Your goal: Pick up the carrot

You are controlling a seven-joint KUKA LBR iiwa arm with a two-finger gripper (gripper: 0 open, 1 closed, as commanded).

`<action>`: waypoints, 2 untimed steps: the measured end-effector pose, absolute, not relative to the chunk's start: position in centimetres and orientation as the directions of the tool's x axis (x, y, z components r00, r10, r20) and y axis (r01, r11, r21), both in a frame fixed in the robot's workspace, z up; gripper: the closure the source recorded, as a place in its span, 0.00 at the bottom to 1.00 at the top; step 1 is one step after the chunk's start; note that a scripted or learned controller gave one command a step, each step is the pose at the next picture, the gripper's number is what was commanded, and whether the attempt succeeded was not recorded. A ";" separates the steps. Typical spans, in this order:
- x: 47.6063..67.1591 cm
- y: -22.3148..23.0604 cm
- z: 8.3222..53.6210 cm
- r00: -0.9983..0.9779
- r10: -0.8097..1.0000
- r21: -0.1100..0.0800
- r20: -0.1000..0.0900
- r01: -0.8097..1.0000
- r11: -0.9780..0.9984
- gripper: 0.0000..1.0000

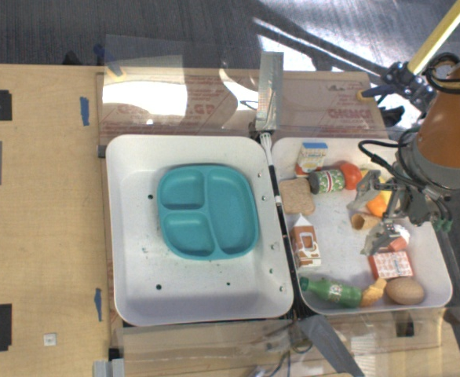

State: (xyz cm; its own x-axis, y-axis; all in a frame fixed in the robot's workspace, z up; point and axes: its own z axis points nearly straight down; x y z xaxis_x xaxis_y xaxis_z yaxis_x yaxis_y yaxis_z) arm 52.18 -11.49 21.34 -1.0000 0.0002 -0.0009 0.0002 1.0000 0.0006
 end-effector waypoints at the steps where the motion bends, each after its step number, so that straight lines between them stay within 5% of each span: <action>1: 58.3 -12.4 12.0 -0.992 0.127 0.001 0.004 0.127 0.992 0.00; 2: 58.6 -13.6 9.6 -0.985 0.173 0.000 -0.008 0.173 0.985 0.00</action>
